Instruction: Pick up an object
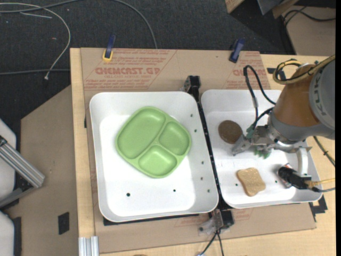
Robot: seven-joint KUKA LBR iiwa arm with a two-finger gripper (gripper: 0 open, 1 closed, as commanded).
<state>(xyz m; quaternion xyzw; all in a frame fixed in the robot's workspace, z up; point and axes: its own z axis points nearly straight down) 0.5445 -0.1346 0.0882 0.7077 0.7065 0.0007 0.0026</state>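
Two objects lie in the right bin [234, 103]. A round dark brown piece [229, 131] sits near the bin's left side, and a tan bread-like slab [251, 181] lies close to the front edge. My gripper [250, 145] hangs low over the bin floor between them, just right of the brown piece and above the tan slab. Nothing shows in its grasp. The grey arm with its orange band [298, 103] comes in from the right and hides the bin's right side.
The left bin [106, 191] holds a green three-section plate [154, 141]. A black divider strip [205, 143] runs between the bins. Black cables [253, 81] loop over the right bin's back, and a black and orange fitting [292, 177] lies at its front right.
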